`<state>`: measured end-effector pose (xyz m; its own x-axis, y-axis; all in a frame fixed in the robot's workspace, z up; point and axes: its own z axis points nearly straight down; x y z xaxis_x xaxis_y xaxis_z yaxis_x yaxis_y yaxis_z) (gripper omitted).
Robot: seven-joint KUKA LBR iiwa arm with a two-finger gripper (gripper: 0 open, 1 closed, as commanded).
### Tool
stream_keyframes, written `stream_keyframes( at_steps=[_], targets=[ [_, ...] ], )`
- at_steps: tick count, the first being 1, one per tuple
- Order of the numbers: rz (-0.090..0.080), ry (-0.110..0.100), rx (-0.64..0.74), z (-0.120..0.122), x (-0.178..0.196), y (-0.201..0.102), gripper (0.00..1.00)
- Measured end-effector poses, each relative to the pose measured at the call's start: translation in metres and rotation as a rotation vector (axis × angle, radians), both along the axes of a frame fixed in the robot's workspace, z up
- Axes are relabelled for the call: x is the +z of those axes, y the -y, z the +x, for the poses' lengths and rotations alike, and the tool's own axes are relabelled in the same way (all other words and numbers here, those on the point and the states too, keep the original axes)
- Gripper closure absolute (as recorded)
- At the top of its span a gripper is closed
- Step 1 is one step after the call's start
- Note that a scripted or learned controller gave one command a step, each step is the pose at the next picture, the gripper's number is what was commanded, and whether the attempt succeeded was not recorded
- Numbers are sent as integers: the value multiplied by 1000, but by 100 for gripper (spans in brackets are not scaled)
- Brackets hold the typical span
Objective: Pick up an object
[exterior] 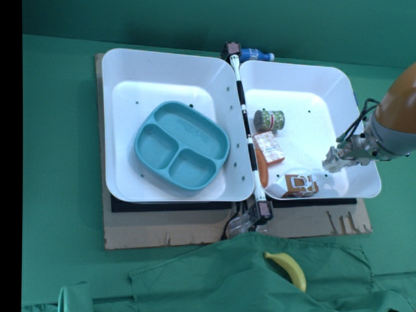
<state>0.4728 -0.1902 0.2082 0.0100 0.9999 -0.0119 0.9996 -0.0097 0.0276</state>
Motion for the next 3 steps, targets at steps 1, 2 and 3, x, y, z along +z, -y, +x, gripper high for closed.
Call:
stream_keyframes(
  at_steps=[1,2,3],
  targets=[
    [10,-16,15,10,70,-76,100],
    [11,-24,7,9,66,-72,0],
    [13,-27,8,-6,67,-85,0]
  ],
)
